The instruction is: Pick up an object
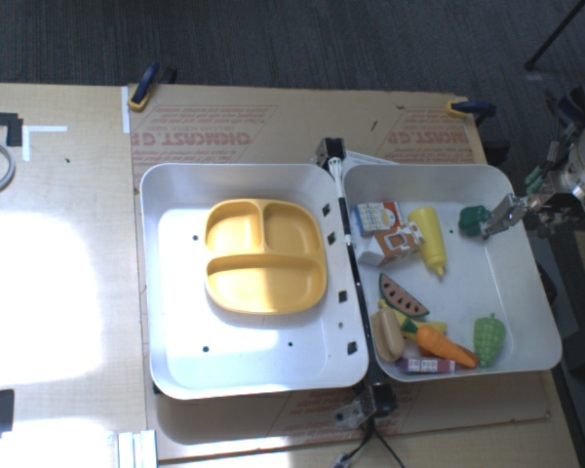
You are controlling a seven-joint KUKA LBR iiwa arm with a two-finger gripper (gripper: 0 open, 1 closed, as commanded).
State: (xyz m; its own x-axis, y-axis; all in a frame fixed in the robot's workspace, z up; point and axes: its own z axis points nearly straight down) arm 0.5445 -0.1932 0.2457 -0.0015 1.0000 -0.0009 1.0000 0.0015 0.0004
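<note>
Reaching state: gripper (497,218) sits at the right bin's (526,354) 2 o'clock corner, coming in over the right wall; whether its tips stand apart or together, I cannot tell, since they blur against a dark green object (472,218).

Nearest thing: the dark green object lies just at the gripper's 9 o'clock, touching or nearly so; it is not seen between the tips, so I would not call it held.

Next nearest: yellow mustard bottle (429,240), at the gripper's 8 o'clock, near; its long axis runs roughly 12 to 6, the nozzle toward 6.

Further choices: milk carton (388,234) lies beside the bottle at its 9 o'clock, touching or almost; watermelon slice (404,297), hot dog (388,334), carrot (445,345) and light green lumpy item (488,337) crowd the bin's 6 o'clock end, well apart from the gripper.

Judged target: most likely the dark green object, being closest; a short move toward 9 o'clock and down would serve.

Surface: smooth white bin floor, shallow sloped walls; small things may slide when nudged.

Room: bare floor lies at 6 o'clock of the gripper; the bin's near wall and corner hem in the dark green object, leaving little slack on that side.

Left bin (166,291): holds a yellow divided plate (266,257), far off at 9 o'clock.
</note>
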